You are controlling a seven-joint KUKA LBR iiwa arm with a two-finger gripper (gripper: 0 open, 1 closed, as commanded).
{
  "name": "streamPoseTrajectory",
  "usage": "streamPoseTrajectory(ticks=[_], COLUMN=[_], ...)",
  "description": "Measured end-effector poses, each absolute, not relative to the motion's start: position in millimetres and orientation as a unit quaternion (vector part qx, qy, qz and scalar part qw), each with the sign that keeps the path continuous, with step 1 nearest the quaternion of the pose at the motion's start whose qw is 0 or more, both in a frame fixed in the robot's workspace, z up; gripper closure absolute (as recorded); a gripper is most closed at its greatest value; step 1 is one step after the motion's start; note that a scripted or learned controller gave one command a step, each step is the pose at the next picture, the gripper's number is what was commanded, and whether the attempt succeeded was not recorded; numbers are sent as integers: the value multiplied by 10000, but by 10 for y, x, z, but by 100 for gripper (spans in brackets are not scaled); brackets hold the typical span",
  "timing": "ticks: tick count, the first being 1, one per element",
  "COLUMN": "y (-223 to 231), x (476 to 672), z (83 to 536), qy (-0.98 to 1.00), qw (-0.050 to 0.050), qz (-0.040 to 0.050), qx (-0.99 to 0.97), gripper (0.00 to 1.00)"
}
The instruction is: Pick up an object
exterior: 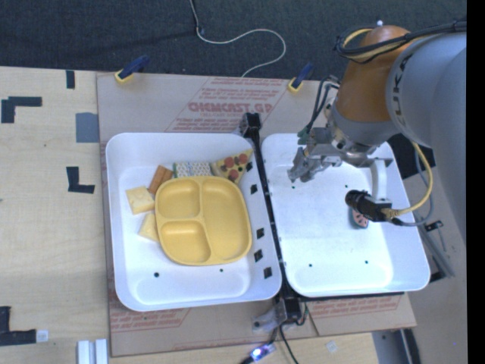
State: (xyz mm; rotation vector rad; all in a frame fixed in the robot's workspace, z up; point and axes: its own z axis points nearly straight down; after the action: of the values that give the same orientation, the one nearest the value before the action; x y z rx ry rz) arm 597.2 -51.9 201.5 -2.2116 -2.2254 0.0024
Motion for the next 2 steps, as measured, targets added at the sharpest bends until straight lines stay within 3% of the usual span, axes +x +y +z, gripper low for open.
streamPoseTrajectory(ticks=[2], y=[532], x=[5763], z=[2309], qy=[-7098], qw=[13], qz=[-1], qx=[-7044], gripper=[100])
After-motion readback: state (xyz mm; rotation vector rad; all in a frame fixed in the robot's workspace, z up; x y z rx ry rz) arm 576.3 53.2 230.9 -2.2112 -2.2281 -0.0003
